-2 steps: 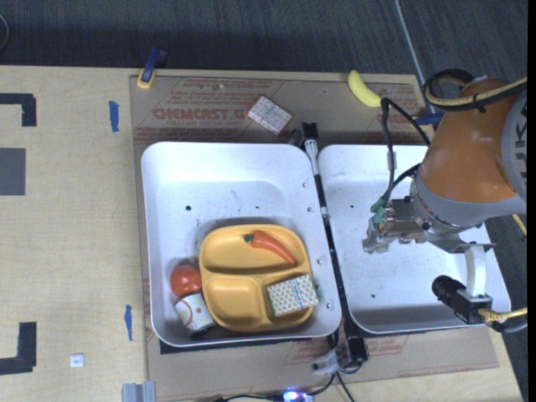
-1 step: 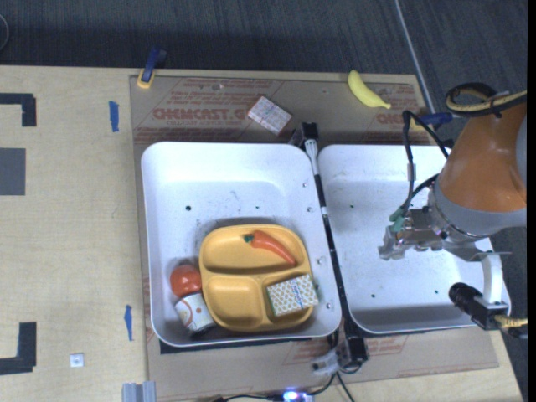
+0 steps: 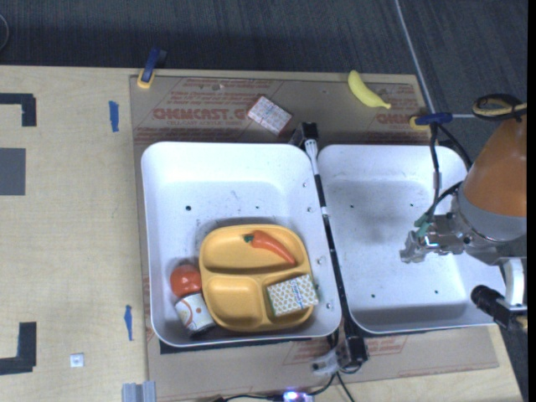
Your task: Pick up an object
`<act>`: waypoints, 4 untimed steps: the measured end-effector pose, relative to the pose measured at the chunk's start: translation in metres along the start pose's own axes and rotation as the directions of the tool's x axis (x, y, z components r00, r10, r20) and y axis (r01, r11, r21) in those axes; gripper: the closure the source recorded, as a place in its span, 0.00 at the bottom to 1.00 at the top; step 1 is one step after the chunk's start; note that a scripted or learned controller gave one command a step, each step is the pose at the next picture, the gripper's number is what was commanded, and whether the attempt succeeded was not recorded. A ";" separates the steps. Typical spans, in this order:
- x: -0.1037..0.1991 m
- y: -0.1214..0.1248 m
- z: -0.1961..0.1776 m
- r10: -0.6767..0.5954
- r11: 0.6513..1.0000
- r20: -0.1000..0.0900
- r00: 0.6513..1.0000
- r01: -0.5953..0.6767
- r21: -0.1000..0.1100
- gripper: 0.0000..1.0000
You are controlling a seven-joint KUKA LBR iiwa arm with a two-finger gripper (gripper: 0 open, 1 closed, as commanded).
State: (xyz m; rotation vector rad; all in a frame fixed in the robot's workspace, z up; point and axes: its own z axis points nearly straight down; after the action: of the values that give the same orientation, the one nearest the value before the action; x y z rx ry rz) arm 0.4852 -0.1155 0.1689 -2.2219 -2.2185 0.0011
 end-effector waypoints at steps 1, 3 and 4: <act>0.031 0.024 -0.016 -0.003 1.000 0.001 1.000 0.003 -0.003 1.00; 0.028 -0.005 -0.016 -0.003 1.000 0.000 1.000 0.003 -0.004 1.00; 0.044 -0.005 -0.020 -0.004 1.000 0.001 1.000 0.004 -0.004 1.00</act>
State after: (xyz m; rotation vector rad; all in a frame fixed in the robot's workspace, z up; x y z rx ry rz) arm 0.4805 -0.0713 0.1889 -2.2204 -2.2249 -0.0029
